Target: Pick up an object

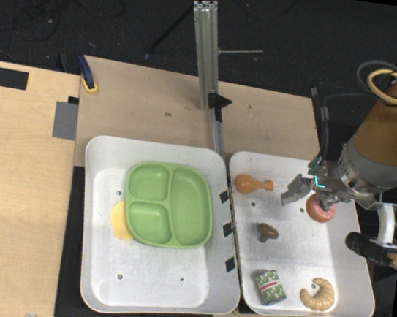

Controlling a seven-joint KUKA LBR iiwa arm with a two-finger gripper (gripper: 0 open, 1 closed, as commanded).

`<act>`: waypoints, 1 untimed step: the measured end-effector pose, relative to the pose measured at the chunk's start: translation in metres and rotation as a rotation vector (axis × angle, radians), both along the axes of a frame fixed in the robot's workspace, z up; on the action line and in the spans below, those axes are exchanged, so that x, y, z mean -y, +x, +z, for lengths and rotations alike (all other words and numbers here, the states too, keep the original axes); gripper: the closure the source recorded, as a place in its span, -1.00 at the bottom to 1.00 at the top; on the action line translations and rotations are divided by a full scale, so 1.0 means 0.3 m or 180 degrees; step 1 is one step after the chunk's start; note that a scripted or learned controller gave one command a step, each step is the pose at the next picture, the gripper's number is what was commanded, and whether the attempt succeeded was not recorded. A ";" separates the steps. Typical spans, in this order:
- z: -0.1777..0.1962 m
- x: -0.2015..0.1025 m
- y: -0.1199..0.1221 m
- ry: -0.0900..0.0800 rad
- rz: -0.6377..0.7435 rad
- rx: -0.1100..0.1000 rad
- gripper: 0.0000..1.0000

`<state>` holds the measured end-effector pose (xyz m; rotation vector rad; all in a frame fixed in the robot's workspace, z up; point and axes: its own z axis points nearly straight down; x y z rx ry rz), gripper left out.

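Observation:
My gripper (311, 198) hangs low over the back of the right bin (354, 306), open. One grey finger (293, 190) points down to the left. A pink-red doughnut-like piece (320, 210) lies just below the gripper's right side, partly covered by it; I cannot tell whether the fingers touch it. Left of the gripper lies an orange drumstick (253, 185). A small brown piece (267, 232) sits mid-bin, with a green packet (269, 286) and a tan croissant (318, 295) near the front edge.
The left bin (93, 271) holds a green divided plate (169, 206) with a yellow piece (120, 221) poking out from under its left side. A metal post (206, 59) rises behind the bins. Black clips (226, 228) line the gap between bins.

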<state>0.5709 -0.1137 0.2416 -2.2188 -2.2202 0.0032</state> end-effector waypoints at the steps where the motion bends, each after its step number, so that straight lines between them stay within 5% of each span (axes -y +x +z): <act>1: 0.003 0.000 0.002 -0.0001 0.0000 0.0006 -1.00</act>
